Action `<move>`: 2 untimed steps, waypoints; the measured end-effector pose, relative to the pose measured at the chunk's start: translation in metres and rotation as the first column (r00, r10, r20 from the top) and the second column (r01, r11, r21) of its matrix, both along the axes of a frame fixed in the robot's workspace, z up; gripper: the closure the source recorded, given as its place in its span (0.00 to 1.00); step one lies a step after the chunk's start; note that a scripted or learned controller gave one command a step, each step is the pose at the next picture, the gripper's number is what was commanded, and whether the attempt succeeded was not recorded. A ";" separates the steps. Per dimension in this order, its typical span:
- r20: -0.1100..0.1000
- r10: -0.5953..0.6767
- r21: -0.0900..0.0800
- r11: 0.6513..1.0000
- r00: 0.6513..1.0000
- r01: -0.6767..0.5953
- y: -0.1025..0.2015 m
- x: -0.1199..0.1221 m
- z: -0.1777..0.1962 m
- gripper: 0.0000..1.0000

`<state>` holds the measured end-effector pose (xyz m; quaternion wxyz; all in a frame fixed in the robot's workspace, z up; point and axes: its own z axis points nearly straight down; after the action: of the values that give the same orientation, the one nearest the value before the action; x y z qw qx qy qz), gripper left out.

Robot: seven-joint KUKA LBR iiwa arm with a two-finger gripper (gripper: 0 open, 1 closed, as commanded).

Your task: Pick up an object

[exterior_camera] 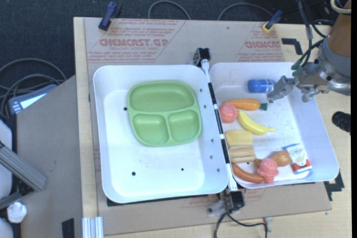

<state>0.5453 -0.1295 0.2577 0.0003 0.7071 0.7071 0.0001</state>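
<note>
Jaws' opening cannot be told; the gripper (279,89) hangs over the right bin's (318,120) far end, just beside the blue bottle (260,86). Toy food crowds that bin's left side and near end. Leftward, a green plate (164,112) leaves wide bare margins in the left bin (111,164).

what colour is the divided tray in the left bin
Light green; the divided tray shows clearly in the camera view.

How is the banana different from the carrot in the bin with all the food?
The banana is yellow and curved; the carrot is orange and nearly straight. The banana slants down toward the bin's middle, while the carrot lies almost level across the view. The carrot has a small green tip at one end; the banana has none. Both are toy foods lying flat in the right bin.
</note>
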 end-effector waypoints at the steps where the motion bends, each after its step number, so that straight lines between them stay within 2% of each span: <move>1: 0.001 0.000 0.000 1.000 1.000 0.000 0.029 0.002 -0.173 0.00; 2: 0.002 -0.002 0.000 1.000 1.000 0.002 0.029 0.002 -0.163 1.00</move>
<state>0.5474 -0.1004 0.0942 0.0010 0.7077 0.7065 0.0006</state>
